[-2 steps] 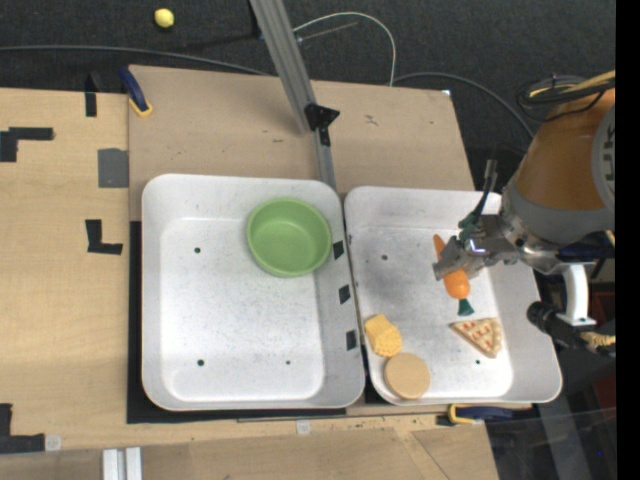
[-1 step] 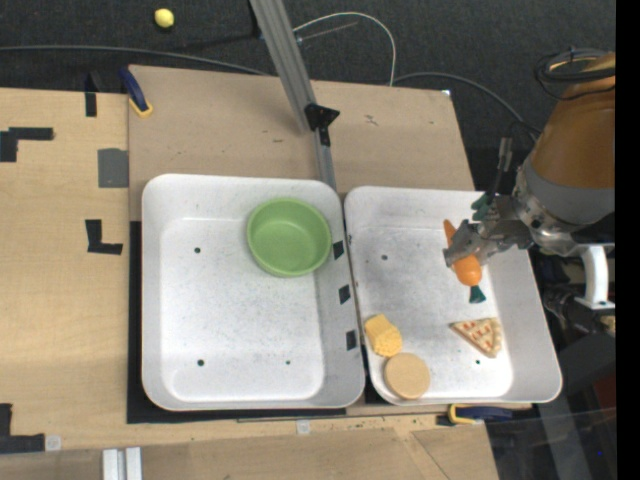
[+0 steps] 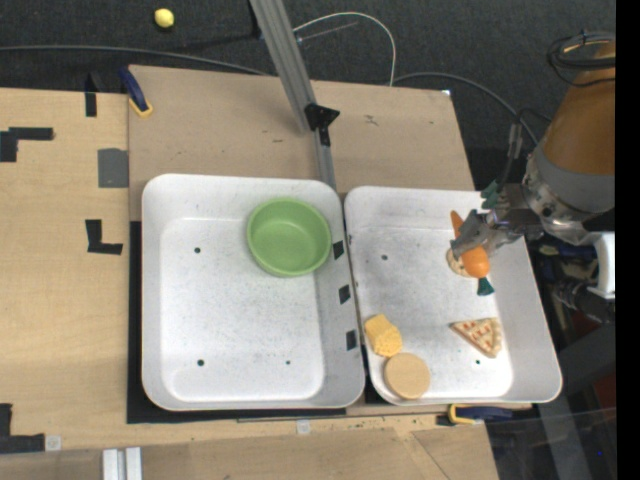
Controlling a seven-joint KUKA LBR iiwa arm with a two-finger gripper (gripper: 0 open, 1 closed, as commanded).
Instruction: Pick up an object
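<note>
Hovering over the right bin (image 3: 520,308), the gripper (image 3: 472,240) appears closed on an orange carrot-like toy (image 3: 474,261) near the far right wall, though the view is blurred.

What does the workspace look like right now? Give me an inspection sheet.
Surface: two white bins side by side on a tan bench.
Job's things: green bowl in left bin; yellow piece, round tan piece, pizza slice toy and orange toy in right bin.
Clutter: yellow ball on the floor.
Grippers: gripper low over the orange toy; grasp cannot be told.
Cables: thin cables behind the bench.
Surroundings: grey pole, black tape marks.
</note>
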